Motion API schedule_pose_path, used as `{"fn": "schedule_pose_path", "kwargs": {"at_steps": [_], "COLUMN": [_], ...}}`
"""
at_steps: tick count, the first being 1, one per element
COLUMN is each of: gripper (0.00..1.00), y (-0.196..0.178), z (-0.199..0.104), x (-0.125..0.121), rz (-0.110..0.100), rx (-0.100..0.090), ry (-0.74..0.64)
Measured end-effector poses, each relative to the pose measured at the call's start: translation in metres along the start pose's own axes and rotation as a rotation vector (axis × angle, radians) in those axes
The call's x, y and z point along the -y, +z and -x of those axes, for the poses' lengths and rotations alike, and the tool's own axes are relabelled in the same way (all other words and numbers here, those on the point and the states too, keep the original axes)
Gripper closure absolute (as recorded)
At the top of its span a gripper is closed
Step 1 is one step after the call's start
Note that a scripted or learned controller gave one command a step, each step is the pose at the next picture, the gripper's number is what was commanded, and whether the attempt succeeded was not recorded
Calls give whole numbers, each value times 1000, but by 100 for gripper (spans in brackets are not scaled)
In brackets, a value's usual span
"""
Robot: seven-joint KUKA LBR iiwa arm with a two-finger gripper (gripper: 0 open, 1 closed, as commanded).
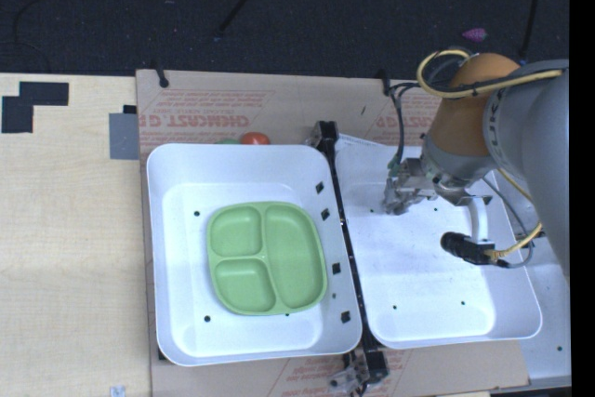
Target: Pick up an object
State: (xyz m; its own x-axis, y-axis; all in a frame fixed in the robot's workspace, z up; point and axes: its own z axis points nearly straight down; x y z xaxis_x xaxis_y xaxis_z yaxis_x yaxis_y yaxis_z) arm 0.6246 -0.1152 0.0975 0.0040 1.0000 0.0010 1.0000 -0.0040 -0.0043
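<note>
A divided plate (267, 257) lies in the left bin (177, 293), well to the left of the gripper (402, 198), which hangs over the back of the right bin (446, 311), the two bins touching side by side on the bench (65, 237).

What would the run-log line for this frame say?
arm: over right bin | gripper: low near bin's back-left, fingers unclear | green divided plate: in left bin | grasp: none seen

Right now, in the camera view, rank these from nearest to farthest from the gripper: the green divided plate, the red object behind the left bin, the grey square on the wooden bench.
From the gripper, over the right bin:
1. Green divided plate, in the left bin.
2. Red object, behind the left bin's far rim; close to the plate's distance, hard to separate.
3. Grey square, far left on the bench.
</note>
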Motion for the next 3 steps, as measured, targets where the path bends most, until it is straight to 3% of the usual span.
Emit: {"fn": "schedule_pose_path", "kwargs": {"at_steps": [2,3], "gripper": [100,100], "y": [-113,-108], "z": [-3,-61], "x": [-6,5], "rz": [6,0], "rx": [1,-2], "ry": [-4,-9]}}
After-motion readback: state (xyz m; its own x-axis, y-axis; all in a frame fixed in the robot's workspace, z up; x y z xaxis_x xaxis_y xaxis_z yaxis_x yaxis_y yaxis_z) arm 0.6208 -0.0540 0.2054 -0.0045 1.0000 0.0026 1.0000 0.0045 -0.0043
